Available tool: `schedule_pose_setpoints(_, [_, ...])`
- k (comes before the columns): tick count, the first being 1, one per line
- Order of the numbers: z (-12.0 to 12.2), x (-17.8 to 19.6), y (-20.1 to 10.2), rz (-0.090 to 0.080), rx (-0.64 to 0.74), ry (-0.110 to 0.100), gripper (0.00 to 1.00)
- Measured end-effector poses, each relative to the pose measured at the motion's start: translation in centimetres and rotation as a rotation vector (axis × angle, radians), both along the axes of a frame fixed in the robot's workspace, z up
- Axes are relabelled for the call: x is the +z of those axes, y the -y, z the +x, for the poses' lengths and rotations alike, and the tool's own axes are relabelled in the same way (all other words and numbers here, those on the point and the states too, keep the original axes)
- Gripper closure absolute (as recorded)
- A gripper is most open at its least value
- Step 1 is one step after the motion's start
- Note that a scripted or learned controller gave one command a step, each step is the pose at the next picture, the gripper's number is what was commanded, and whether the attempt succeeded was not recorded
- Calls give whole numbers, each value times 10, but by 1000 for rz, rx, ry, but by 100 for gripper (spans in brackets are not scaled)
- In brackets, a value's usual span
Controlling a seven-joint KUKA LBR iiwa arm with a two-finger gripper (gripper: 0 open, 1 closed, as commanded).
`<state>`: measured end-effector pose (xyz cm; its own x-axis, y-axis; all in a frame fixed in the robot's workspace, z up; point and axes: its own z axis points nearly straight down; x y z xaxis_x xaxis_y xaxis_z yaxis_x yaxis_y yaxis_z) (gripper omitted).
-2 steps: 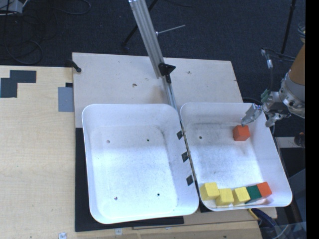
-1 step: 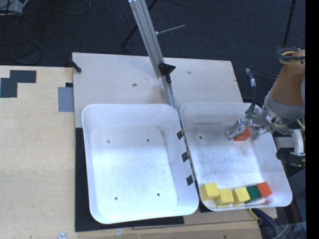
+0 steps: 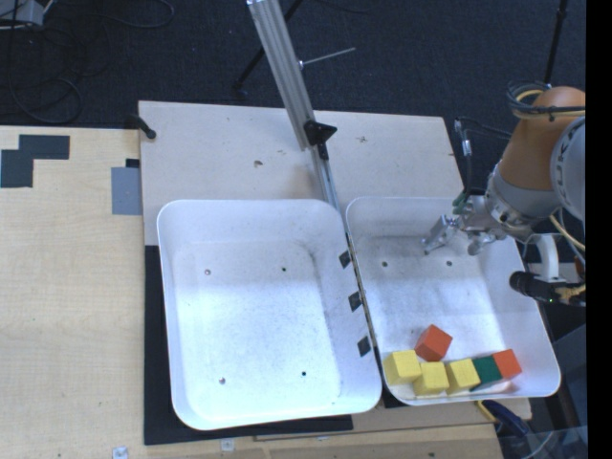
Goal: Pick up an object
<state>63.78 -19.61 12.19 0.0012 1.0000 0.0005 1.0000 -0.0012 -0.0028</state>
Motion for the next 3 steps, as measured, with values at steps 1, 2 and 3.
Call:
schedule_pose_setpoints(1, [-88,-2,-81,5,4,-7,0])
schedule_pose_setpoints(2, [-86,-1,-76,1,-2,0,0])
schedule_pose_setpoints(3, [-85,-1,-76,0,-5,1,0])
